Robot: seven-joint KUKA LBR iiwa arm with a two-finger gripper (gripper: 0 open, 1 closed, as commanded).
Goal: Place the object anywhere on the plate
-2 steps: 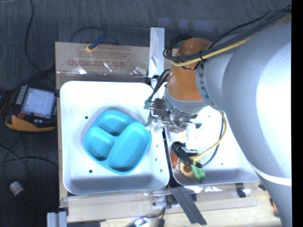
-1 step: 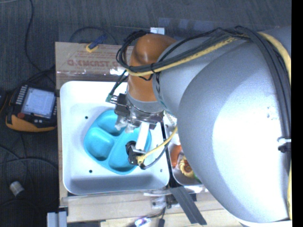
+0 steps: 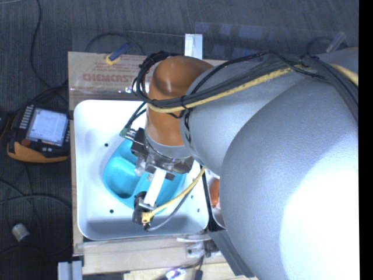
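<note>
Surface (image 3: 134,247) carries a white left bin (image 3: 87,150); a blue plate (image 3: 119,177) lies inside it, near the middle. Grey arm (image 3: 280,156) with orange band (image 3: 172,80) reaches in from the right, its wrist over the plate's right part. Jaws: hidden beneath the wrist, so whether they are open or closed cannot be told. Orange object (image 3: 214,192): sliver visible in the right bin (image 3: 213,216), beside the rim, apart from the plate.

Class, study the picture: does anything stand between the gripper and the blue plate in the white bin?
Nothing visible does. The gripper hangs right over the blue plate in the white bin, and the plate's showing part carries nothing. The arm hides the rest of the plate, so that part cannot be judged.
</note>
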